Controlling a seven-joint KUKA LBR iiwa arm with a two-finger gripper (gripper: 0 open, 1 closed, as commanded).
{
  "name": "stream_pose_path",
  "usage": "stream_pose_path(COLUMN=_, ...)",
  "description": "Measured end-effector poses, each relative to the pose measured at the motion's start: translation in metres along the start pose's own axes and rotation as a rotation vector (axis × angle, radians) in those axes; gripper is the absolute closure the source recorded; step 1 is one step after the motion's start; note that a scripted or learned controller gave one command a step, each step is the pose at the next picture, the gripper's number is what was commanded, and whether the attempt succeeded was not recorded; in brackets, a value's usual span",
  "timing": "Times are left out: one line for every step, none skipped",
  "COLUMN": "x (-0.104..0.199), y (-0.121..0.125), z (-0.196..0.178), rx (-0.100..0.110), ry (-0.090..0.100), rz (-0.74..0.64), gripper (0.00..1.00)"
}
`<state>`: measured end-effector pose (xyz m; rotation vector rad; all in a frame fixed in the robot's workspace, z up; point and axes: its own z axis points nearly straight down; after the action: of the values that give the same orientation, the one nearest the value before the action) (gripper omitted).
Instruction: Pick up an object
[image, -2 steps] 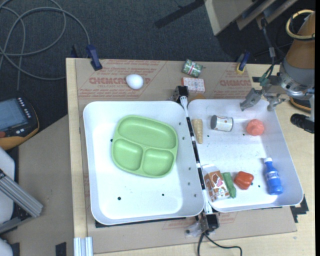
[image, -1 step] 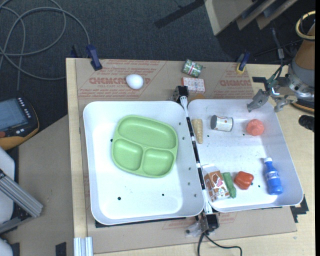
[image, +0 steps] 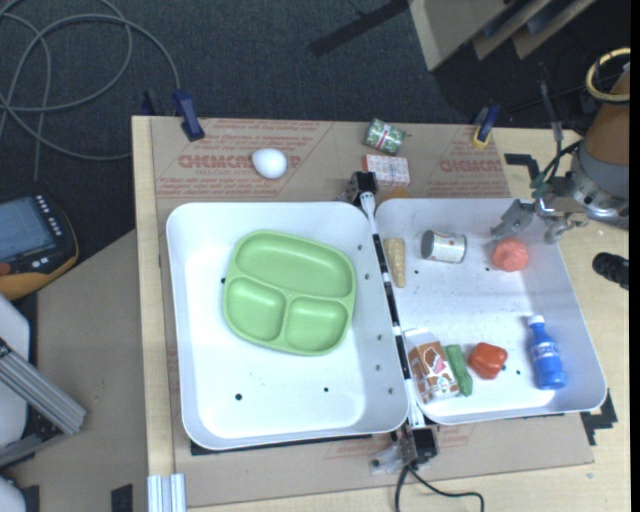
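Observation:
My gripper (image: 532, 222) hovers at the back right corner of the right bin (image: 575, 300), its fingers spread open with nothing between them. A red-orange ball (image: 510, 255) lies just in front of and below the left finger (image: 510, 218). In the same bin are a silver can (image: 443, 246) on its side, a tan cone-shaped piece (image: 396, 260), a blue bottle (image: 546, 353), a red pepper (image: 487, 360), a green stick-like item (image: 458, 368) and a small printed carton (image: 432, 368).
The left bin (image: 200, 380) holds a green divided plate (image: 290, 292). Behind the bins on the cardboard lie a white egg (image: 268, 162), a small green can (image: 385, 135) and a pink packet (image: 387, 168). Blue clamps (image: 186, 113) grip the board's back edge.

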<state>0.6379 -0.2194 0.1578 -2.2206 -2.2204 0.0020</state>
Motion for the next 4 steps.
stream_pose_path(x=-0.002, y=0.013, z=0.047, rx=0.000, ry=0.003, rz=-0.002, gripper=0.00)
stream_pose_path(x=-0.002, y=0.014, z=0.036, rx=-0.004, ry=0.000, rz=-0.004, gripper=1.00)
stream_pose_path(x=-0.002, y=0.014, z=0.036, rx=-0.003, ry=0.000, rz=-0.003, gripper=0.00)
stream_pose_path(x=0.001, y=-0.020, z=0.070, rx=-0.002, ry=0.009, rz=-0.005, gripper=0.00)
